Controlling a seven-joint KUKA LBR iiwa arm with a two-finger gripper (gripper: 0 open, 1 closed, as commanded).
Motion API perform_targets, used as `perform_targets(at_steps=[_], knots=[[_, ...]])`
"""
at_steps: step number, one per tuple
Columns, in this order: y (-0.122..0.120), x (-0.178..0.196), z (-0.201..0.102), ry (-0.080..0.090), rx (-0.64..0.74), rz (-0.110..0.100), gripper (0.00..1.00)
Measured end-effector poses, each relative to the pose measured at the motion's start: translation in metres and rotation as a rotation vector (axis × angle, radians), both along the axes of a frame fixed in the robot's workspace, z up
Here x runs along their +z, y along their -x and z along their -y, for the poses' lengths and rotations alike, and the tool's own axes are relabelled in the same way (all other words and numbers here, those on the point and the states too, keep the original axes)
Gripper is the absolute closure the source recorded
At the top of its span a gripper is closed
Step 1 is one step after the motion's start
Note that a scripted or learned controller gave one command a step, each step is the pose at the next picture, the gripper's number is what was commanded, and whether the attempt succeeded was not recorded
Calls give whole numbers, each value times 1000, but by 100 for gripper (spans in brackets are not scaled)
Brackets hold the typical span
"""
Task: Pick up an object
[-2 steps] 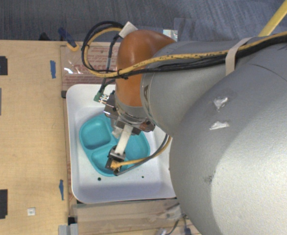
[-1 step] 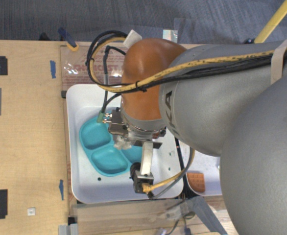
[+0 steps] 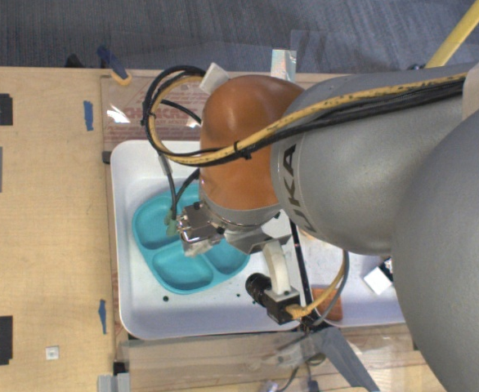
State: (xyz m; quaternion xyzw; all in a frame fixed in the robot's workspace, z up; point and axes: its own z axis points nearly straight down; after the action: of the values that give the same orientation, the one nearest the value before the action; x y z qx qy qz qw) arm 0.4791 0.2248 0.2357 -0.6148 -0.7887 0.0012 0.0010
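Grey arm housing (image 3: 387, 145) with an orange dome-shaped band (image 3: 239, 149) occupies the nearest part of the view, reaching in from the right. Black and yellow cables (image 3: 321, 109) run along its upper surface. Below the orange band, the metal wrist and gripper (image 3: 192, 231) point down into a shallow white bin (image 3: 133, 300). Whether the gripper is open or closed cannot be determined; the wrist hides it. Directly beneath lies a turquoise plastic tray with rounded compartments (image 3: 158, 235), resting on the bin floor toward its left side. Farther out, the tan cardboard-covered counter (image 3: 43, 219) carries strips of blue tape (image 3: 87, 114).
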Motion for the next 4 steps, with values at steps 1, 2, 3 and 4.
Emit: perform_targets(at_steps=[1, 2, 3, 4], knots=[[-3, -123, 5, -4, 538, 14, 100], [-1, -12, 6, -4, 171, 10, 100], [0, -132, 21, -1, -172, 3, 100], [-1, -25, 20, -2, -416, 6, 100]])
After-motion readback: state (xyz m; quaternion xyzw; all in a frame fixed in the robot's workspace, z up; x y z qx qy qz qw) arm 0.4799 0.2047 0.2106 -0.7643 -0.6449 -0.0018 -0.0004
